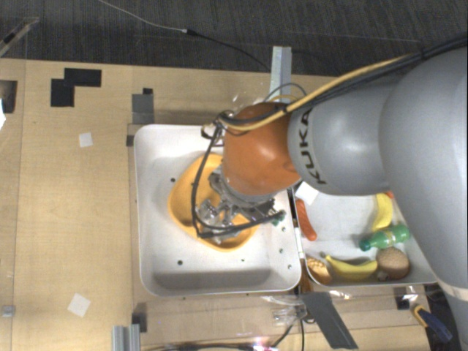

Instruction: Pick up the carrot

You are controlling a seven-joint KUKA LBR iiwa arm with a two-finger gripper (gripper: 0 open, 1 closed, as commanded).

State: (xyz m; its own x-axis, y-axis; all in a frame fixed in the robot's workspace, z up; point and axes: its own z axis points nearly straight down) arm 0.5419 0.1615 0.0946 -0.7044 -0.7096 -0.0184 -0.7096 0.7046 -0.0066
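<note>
The carrot [306, 222] is a thin red-orange piece lying along the left wall of the right bin [338, 212], just past the divider. My gripper [232, 219] hangs low in the left bin [148, 218], over a yellow-orange plate [183, 196], a short way left of the carrot. The orange wrist band and cables hide most of the gripper from above. Nothing shows between the gripper and the carrot except the bins' walls.
The right bin also holds a banana [352, 267], a green bottle [385, 238], a brown round fruit [393, 262], a yellow piece [382, 210] and an orange item [319, 270]. The grey arm covers the right bin's upper part.
</note>
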